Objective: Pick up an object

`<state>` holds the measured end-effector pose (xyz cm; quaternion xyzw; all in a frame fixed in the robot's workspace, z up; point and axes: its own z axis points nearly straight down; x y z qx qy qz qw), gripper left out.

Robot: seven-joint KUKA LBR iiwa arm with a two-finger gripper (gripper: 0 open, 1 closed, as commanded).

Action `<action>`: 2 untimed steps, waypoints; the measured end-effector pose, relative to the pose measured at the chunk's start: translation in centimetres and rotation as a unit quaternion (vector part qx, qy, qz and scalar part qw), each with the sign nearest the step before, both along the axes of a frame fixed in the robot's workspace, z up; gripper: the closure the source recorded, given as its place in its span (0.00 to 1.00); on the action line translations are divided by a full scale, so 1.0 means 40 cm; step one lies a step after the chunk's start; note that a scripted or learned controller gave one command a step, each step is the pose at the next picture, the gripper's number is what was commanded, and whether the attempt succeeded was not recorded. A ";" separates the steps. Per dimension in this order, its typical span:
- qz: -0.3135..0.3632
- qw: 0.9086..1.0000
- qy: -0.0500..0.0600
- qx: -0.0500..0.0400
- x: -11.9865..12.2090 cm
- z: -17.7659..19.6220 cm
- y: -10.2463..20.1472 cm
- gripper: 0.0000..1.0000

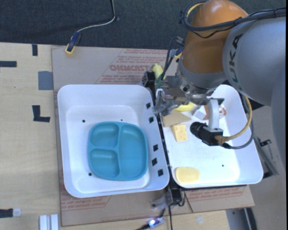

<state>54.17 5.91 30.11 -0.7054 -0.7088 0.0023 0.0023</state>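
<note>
**A:** Where was the arm at that moment?

**B:** The grey arm with its orange band (209, 30) hung over the upper left part of the right-hand shallow white bin (230, 174). Its gripper (175, 102) sat low near the divide between the two bins, but I could not tell how it stood, because the wrist covered it.

**A:** And the things to be picked?

**B:** A pale yellow cheese-like wedge with holes (181, 132) lay just below the gripper. Its long axis ran nearly up and down the view, tilted slightly, and which end it pointed with was not clear. A pale yellow rounded soft-looking lump (187, 175) lay near the bin's front edge, its long axis running left to right.

**A:** Was either one held?

**B:** Neither could be seen in the gripper.

**A:** The other bin?

**B:** The left-hand shallow white bin (69, 104) held a blue plastic divided plate (118, 150), flat, near its middle
</note>
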 end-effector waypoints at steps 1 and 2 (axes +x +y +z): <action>-0.009 1.000 -0.002 -0.002 -0.088 -0.007 -0.332 1.00; -0.004 1.000 0.002 0.000 -0.151 -0.187 -0.347 1.00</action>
